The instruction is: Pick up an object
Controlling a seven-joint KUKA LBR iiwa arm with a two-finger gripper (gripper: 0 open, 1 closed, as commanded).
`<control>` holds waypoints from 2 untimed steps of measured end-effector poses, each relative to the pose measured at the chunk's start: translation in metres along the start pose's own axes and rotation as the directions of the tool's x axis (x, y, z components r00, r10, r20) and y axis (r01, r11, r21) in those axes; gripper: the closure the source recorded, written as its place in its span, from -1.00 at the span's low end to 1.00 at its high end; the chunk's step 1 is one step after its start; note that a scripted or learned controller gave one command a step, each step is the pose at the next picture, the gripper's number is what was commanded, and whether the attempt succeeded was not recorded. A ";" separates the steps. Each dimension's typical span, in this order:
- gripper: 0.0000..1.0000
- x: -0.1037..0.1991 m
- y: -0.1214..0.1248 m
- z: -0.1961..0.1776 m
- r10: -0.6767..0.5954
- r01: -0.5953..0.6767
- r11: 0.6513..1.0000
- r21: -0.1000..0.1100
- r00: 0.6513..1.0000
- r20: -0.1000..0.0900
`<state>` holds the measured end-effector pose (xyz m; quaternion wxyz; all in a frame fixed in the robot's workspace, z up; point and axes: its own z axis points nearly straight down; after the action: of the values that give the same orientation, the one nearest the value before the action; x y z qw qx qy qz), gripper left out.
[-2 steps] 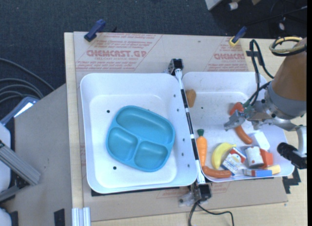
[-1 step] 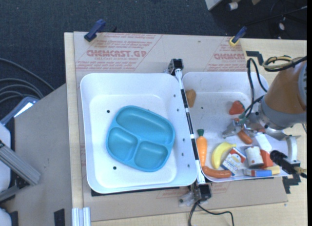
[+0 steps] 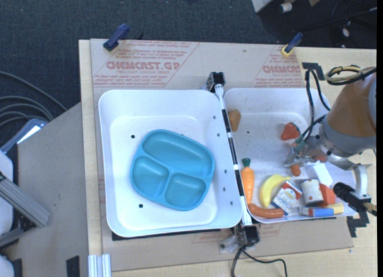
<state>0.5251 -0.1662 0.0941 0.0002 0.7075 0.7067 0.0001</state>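
The gripper (image 3: 297, 155) is reaching down into the right bin (image 3: 263, 99), close to its right wall. Whether the fingers are spread or pressed together cannot be told, as the wrist is covering them. The arm (image 3: 353, 120) is entering from the right, its orange band lying above the grey wrist, and is leaning over the bin's right rim.

A red piece (image 3: 291, 131) is lying just beside the gripper, toward the back. A small brown piece (image 3: 234, 119) is sitting near the divider. Along the front wall, a carrot (image 3: 247, 180), a banana (image 3: 272, 187), a sausage (image 3: 265, 212), a small can (image 3: 311, 191) and a marker (image 3: 320, 211) are crowding together.

The left bin (image 3: 114, 150) is carrying a blue divided plate (image 3: 172, 169). Both bins are resting on the table (image 3: 149, 63).
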 end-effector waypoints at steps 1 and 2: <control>1.00 0.055 0.006 -0.120 -0.002 0.002 1.000 0.000 1.000 -0.001; 1.00 0.107 -0.046 -0.167 -0.002 0.002 1.000 0.003 1.000 -0.002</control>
<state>0.4791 -0.0591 0.2607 -0.0016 0.7068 0.7074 -0.0006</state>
